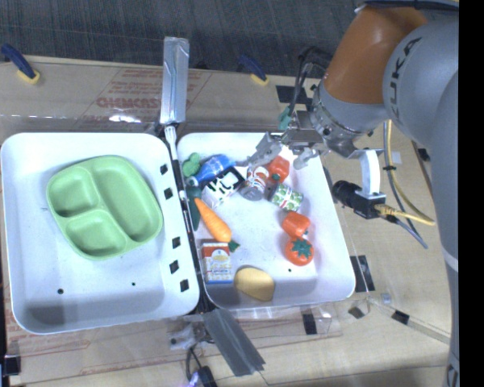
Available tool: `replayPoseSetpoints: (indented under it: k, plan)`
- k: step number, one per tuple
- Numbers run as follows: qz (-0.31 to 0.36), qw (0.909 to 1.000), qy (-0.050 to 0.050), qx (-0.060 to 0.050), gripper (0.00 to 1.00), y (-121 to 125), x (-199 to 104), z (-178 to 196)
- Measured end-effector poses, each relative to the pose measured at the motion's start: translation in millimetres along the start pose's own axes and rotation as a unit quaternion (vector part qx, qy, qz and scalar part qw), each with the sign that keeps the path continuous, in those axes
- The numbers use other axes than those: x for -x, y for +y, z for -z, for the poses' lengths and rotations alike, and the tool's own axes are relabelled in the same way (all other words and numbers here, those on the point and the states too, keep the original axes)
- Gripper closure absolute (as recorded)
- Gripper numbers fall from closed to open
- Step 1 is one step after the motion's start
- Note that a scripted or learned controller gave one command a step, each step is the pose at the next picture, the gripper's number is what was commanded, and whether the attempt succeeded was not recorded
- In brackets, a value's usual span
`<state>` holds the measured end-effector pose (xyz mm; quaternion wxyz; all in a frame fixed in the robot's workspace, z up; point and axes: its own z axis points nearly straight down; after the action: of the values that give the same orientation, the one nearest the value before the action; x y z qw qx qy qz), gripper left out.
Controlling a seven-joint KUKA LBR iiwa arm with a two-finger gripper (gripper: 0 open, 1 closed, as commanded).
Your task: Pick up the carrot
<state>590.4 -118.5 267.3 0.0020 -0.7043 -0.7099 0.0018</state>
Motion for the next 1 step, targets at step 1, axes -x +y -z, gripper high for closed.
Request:
replayPoseSetpoints:
  k: [1]
  plan:
    - [0.005, 1.0, 0.0, -0.001, 0.0, -42.6, -87.1, -74.8]
